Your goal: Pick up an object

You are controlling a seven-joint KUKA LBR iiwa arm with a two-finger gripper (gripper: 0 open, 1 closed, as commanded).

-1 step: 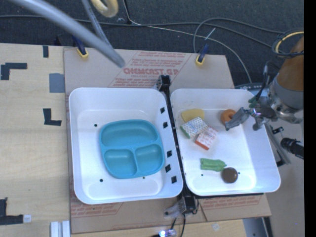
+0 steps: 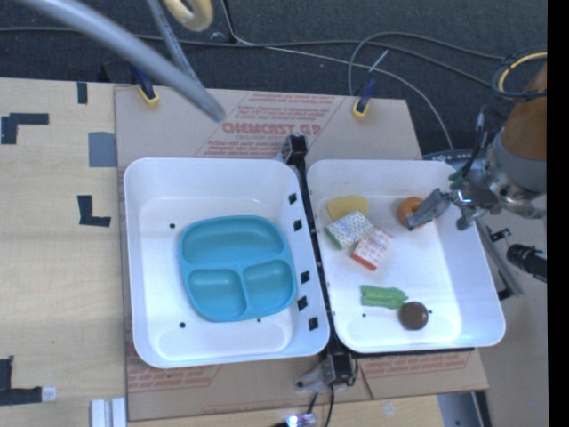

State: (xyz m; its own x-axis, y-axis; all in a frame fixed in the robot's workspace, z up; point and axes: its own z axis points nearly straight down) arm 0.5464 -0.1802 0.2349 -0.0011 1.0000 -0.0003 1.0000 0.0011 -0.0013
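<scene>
Small orange ball (image 2: 409, 208) lies near the right bin's (image 2: 462, 265) back wall.

arm in from the right edge, orange band above the wrist visible at upper right, grey wrist below it angled down and left, gripper (image 2: 428, 210) low at mid-height on the right side, dark finger (image 2: 423, 213) pointing left-down, finger spacing not readable from this angle

Two white bins (image 2: 142, 238), one blue tray (image 2: 236, 267), five small objects (image 2: 383, 297).
</scene>
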